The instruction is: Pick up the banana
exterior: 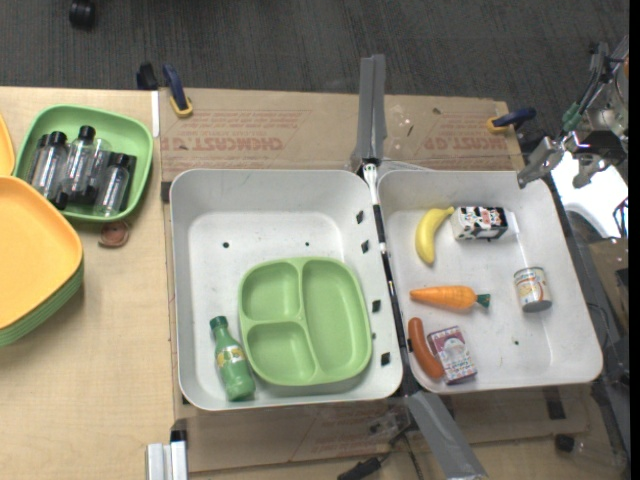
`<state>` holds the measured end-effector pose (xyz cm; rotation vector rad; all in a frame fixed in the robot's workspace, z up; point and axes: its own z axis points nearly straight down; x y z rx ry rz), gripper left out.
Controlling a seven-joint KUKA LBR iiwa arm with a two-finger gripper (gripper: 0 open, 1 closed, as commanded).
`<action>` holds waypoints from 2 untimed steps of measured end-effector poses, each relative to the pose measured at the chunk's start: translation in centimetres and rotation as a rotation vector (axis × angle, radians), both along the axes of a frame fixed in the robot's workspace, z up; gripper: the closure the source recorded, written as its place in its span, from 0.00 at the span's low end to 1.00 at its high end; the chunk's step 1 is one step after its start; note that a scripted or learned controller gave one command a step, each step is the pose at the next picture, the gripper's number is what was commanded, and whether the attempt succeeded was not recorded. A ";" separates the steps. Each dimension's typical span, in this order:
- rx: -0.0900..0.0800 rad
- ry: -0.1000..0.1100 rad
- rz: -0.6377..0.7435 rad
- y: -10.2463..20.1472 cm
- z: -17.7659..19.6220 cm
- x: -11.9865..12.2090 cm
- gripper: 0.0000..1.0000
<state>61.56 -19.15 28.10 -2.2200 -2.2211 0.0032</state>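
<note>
Gripper (578, 146), at the frame's upper right edge, hovers beyond the right bin's corner; its state cannot be told. Moving left to right: a green three-compartment plastic tray (304, 321) and a small green bottle (231, 359) occupy the left white bin (200, 213), whose upper half is bare. In the right white bin (570, 308), the curved yellow banana (431, 232) lies upper left, near the dividing wall, just beside a black-and-white carton (481, 222), above an orange carrot (447, 297).

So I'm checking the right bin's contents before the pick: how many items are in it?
6: banana upper left, milk carton beside it, carrot mid-bin, can at right, hot dog and small packet lower left.
</note>
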 end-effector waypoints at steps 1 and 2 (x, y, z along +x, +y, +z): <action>-0.001 0.000 -0.120 3.3 -9.3 4.3 0.00; 0.000 0.000 0.052 9.7 -14.9 3.9 0.00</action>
